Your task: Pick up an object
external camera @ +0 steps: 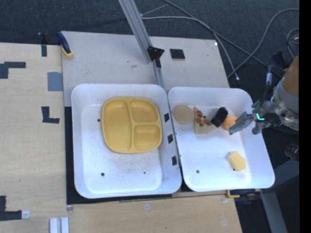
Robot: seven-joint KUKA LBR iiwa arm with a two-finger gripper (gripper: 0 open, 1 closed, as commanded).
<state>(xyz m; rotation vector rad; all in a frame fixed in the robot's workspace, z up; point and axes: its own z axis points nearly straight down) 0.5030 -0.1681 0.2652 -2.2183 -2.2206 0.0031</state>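
Observation:
The right bin holds a round tan cookie, a pizza slice, a black block, a small orange piece and a yellow lump. My gripper hangs over the bin's right rim, just right of the orange piece. Its fingers stand apart, open, with nothing between them. One grey finger points toward the orange piece and partly covers its right side.
The left bin carries a yellow divided plate. A metal pole slants down to the gap between the bins. Cables run across the dark floor at the back right. The arm's wrist sits beyond the right bin.

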